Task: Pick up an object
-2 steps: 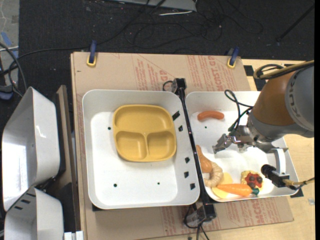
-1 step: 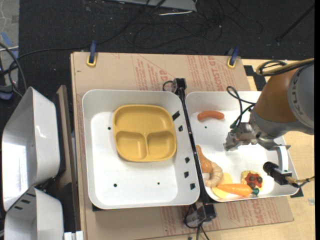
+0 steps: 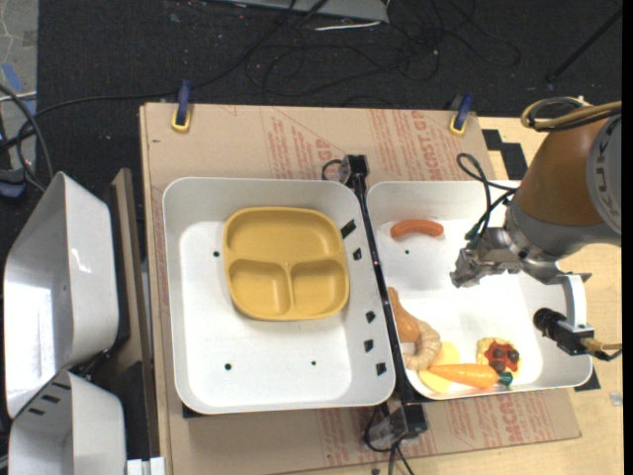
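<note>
Hovering gripper (image 3: pixel 469 271) in right bin (image 3: pixel 435 198), sausage (image 3: pixel 416 230) near, apart

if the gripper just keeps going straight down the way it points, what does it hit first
Probably bare floor of the right bin: the gripper points at white space below the sausage. Depth is hard to judge.

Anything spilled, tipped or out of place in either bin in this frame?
Nothing stands out. The yellow divided plate lies flat in the left bin. In the right bin, a sausage lies alone, the other toy food clusters at the near edge, and the gripper hovers.
</note>
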Controlling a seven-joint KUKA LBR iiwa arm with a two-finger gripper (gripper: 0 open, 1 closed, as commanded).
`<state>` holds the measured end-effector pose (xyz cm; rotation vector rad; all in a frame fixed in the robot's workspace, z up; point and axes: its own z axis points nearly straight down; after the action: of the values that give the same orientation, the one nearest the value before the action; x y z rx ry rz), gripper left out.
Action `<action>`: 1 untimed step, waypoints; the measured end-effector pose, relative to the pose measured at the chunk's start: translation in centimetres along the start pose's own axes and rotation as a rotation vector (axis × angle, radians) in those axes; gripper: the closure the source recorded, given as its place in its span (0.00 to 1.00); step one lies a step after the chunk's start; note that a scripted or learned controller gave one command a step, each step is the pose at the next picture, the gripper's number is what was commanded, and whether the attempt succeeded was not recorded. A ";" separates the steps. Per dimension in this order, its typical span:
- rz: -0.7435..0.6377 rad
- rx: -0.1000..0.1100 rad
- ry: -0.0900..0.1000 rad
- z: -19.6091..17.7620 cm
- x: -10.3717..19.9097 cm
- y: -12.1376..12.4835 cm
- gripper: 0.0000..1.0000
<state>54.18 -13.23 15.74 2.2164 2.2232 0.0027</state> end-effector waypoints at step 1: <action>0.001 -0.002 -0.001 -4.6 -0.8 0.1 1.00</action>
<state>54.28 -14.06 20.37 2.2158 2.2202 0.0035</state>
